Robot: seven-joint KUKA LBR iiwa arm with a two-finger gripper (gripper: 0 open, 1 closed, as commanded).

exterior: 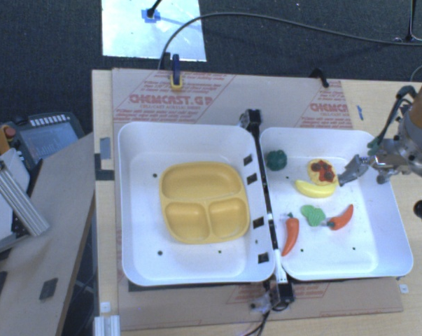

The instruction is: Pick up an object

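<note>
Gripper (364,165) mine, at 3 o'clock edge of right bin (389,257), fingers spread, holding nothing. Nearest target: banana (315,187) toward 9 o'clock, touching pizza slice (322,170). Hovering here likely to line up descent. Yellow tray (202,201) alone in left bin (137,187).

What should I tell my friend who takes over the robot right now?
Claw: above the right bin's far right side, open, holding nothing.
Right bin: green ball, small pizza, banana, broccoli, red pepper, carrot. The claw is nearest the pizza and banana.
Left bin: a yellow tray with three parts, nothing in it.
Done: nothing picked up yet.
Left: lower the claw, grab one thing, lift it.
</note>
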